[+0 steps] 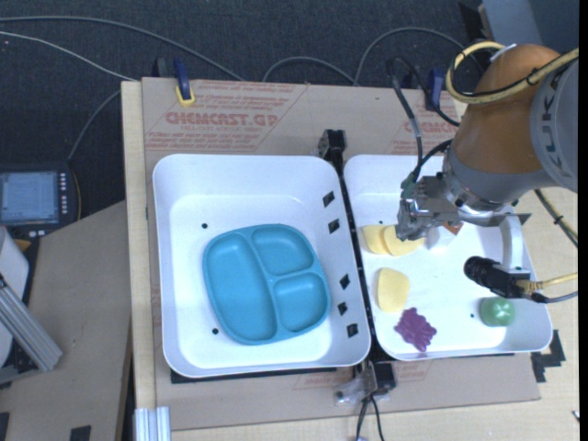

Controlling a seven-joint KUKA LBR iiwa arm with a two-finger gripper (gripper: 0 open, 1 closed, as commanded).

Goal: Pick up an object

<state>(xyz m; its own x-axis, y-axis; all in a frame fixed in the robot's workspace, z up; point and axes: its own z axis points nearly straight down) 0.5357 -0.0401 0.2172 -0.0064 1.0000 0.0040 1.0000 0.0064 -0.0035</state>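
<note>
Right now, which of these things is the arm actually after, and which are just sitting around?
In play: the claw, low over the yellow piece; other candidates in the right bin: yellow block, purple grapes, green ball.

Sitting around: blue divided tray in the left bin, small screen.

Brown bench top (266, 108) carrying two shallow white bins side by side.

The bench surface is brown board printed with red lettering along its far edge, and a blue and yellow clamp (184, 81) grips that edge near the left corner. The left bin (175, 246) and the right bin (386, 177) sit directly on the board, their inner walls touching along a dark seam fitted with small black clips (331, 200). A black bracket (332, 142) stands at the far end of that seam, and another fitting (367, 389) sits at the near end. Bare board shows beyond the bins on the far side and the near side.
</note>
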